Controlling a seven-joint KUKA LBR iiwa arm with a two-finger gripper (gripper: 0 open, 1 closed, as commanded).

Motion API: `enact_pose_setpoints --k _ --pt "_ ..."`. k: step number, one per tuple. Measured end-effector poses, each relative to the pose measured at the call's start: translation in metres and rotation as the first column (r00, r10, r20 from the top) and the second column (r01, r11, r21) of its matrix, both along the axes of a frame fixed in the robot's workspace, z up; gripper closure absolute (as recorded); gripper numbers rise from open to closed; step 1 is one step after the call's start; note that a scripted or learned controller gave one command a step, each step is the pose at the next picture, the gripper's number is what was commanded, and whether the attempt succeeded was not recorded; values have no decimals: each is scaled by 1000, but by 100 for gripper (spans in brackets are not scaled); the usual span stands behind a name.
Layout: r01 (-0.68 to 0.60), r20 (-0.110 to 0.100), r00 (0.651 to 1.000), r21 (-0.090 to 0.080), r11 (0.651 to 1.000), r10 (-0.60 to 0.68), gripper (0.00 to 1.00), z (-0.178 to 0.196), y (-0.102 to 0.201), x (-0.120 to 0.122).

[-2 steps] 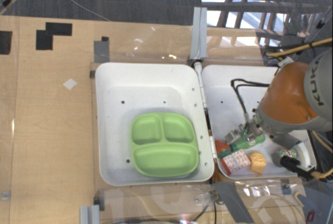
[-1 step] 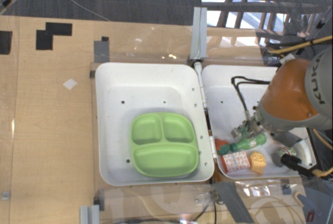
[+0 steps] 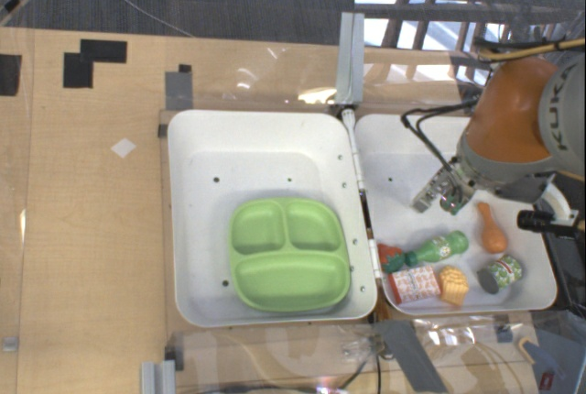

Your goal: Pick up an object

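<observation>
My gripper (image 3: 440, 197) hangs over the middle of the right bin (image 3: 396, 154), fingers pointing down-left with nothing between them. Just below it lies a green bottle (image 3: 433, 250), on its side near the bin's front. An orange carrot-shaped toy (image 3: 491, 229) lies to the right of the gripper. A small green can (image 3: 502, 272) rests in the front right corner. A yellow-orange piece (image 3: 452, 284) and a red and white patterned box (image 3: 414, 284) sit along the front wall. A red piece (image 3: 388, 253) lies beside the bottle's left end.
The left bin (image 3: 197, 154) holds a green divided plate (image 3: 289, 253) in its front half. A metal post (image 3: 349, 62) stands behind the wall between the bins. Black cables (image 3: 430, 122) run from the arm over the right bin's back.
</observation>
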State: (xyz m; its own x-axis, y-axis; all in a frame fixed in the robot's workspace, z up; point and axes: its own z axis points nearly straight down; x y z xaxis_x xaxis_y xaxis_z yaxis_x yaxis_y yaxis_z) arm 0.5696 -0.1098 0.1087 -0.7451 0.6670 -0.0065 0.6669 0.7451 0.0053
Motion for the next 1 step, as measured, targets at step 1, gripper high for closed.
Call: enact_pose_setpoints --k 1 --pt "270 0 963 2 963 -270 100 4 20 63"
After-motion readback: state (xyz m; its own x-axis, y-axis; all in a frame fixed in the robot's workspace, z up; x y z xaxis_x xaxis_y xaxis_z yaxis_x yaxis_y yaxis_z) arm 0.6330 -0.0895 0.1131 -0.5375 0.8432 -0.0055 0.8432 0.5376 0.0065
